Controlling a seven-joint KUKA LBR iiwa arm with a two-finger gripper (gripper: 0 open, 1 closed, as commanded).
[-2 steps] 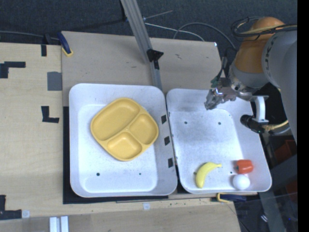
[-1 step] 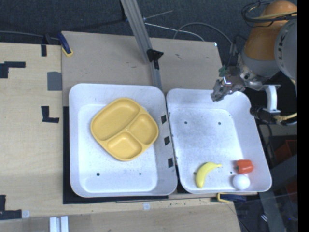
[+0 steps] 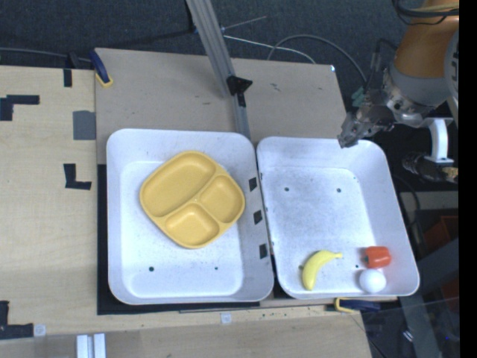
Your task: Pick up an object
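Observation:
In the right bin [image 3: 328, 162], near its front edge, lie a yellow banana [image 3: 316, 267], a small orange-red object [image 3: 378, 256] and a white ball [image 3: 372, 280]. The left bin [image 3: 123, 200] holds a yellow divided plate [image 3: 191, 198]. My gripper [image 3: 349, 138] hangs over the far right corner of the right bin, well away from the three small objects. Nothing shows between its tips.
A grey metal pole [image 3: 215, 39] slants across the bench behind the bins. Cables [image 3: 298, 47] trail over the bench top at the back right. Dark clips [image 3: 258, 216] sit along the seam between the two bins.

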